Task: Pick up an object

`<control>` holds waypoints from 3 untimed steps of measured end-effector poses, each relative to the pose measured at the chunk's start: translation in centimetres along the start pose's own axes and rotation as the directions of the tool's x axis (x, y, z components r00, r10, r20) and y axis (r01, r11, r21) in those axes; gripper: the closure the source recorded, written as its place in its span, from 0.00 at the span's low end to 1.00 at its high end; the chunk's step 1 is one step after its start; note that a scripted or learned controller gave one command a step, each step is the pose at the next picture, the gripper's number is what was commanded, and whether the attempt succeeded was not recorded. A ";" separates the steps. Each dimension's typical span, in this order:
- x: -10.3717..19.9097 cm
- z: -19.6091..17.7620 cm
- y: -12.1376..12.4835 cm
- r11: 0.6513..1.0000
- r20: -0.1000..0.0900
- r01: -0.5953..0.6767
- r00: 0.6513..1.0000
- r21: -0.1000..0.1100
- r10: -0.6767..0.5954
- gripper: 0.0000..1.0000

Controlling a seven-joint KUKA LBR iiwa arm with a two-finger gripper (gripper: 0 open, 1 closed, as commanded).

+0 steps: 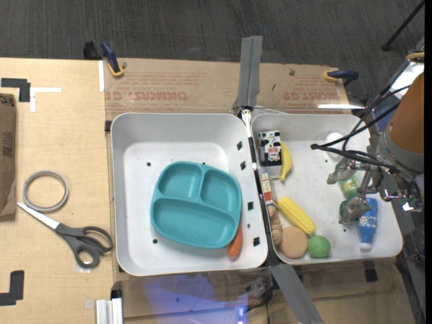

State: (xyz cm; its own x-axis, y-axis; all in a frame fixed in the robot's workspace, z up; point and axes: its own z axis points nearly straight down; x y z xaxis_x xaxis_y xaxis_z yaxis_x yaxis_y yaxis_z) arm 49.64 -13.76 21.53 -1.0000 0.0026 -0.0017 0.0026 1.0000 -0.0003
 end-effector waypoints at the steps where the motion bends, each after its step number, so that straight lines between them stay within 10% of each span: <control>1: 1.9 12.4 3.1 1.000 0.000 -0.024 1.000 0.000 0.024 0.00; 2: -9.4 12.3 4.0 0.986 0.002 -0.168 0.986 0.000 0.168 0.00; 3: -9.6 11.2 4.0 0.986 0.009 -0.167 0.986 0.002 0.167 1.00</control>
State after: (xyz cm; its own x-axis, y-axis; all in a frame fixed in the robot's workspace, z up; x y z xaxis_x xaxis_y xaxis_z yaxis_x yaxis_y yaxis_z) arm 59.25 -9.83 10.37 -0.9855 0.1691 -0.0104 0.1692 0.9856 -0.0022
